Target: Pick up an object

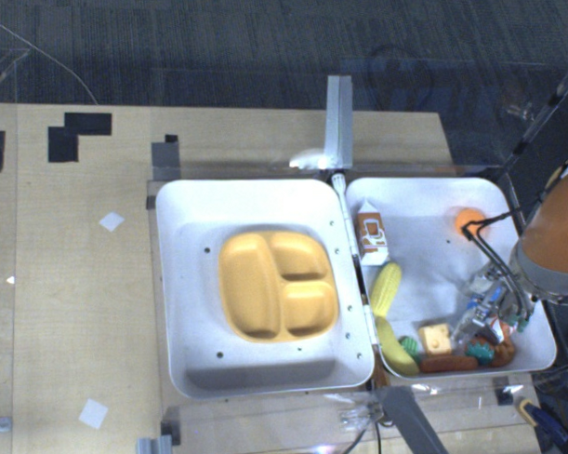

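Observation:
The right bin (423,203) holds several small toys. A brown and white carton (371,235) lies at its upper left, with a yellow corn cob (386,288) just below it. A banana (396,350), a tan cube (436,339) and a brown sausage (447,363) lie along the front wall. An orange ball (470,220) rests at the upper right. My gripper (485,309) hangs low over the bin's front right corner, above a carrot-like piece (501,352). Cables and metal parts hide its fingers.
The left bin (183,271) holds a yellow divided tray (277,285). A metal post (339,122) stands behind the seam between the bins. The wooden bench (73,303) extends to the left. My arm's orange band (556,235) sits at the right edge.

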`<state>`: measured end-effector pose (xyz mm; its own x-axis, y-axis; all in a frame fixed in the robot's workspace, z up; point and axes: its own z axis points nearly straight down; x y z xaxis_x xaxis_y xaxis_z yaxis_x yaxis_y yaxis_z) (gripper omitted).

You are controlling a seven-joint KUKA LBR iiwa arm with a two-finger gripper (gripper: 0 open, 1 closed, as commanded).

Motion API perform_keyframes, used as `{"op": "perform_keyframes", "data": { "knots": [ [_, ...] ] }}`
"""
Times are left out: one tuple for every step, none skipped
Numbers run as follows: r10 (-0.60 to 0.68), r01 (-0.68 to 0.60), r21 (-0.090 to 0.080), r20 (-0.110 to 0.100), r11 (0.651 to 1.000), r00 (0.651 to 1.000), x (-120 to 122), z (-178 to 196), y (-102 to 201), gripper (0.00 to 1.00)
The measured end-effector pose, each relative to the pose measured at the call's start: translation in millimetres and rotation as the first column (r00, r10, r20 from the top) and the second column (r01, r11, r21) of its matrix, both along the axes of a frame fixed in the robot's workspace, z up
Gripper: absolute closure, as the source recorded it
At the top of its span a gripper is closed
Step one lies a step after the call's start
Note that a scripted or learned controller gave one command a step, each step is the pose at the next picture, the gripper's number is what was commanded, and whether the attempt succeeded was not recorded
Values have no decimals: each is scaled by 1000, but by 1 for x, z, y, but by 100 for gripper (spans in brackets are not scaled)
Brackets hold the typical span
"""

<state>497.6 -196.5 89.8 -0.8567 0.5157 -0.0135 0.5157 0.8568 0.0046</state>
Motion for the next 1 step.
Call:
{"op": "perform_keyframes", "data": {
  "knots": [
    [42, -42, 2, 2, 999, 999, -4, 0, -6, 0]
  ]
}}
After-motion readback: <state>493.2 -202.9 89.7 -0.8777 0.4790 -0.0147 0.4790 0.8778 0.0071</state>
